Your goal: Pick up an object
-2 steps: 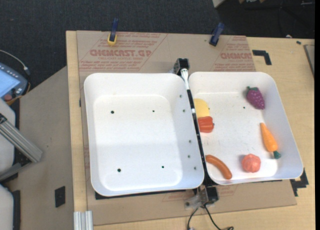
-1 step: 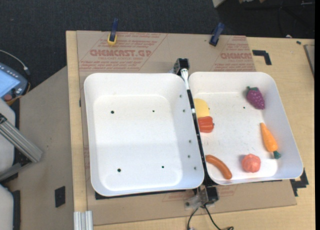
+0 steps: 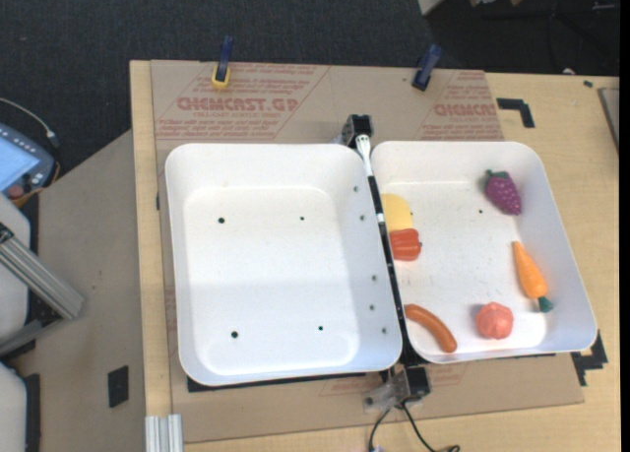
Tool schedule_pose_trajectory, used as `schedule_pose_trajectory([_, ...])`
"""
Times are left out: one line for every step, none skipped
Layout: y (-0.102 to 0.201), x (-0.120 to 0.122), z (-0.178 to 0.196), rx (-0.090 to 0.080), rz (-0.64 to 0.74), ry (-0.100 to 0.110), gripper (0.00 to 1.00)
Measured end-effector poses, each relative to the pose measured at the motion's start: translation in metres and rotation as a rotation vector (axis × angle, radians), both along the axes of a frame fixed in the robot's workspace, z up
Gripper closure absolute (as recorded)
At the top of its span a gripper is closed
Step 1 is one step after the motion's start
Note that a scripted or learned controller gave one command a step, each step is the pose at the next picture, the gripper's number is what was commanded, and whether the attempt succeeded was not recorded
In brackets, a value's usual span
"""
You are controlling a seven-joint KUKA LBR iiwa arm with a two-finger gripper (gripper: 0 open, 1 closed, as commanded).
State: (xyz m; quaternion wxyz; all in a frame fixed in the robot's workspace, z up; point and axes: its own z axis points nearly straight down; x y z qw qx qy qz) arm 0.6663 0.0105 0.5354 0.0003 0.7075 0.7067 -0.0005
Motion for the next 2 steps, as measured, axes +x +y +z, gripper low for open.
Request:
schedule_pose_trajectory([0.0074, 0.0000, 0.0000, 0.000, 0.000, 0.000, 1.00])
schedule_pose_trajectory([0.0152, 0.0000, -0.0001, 0.000, 0.000, 0.000, 1.00])
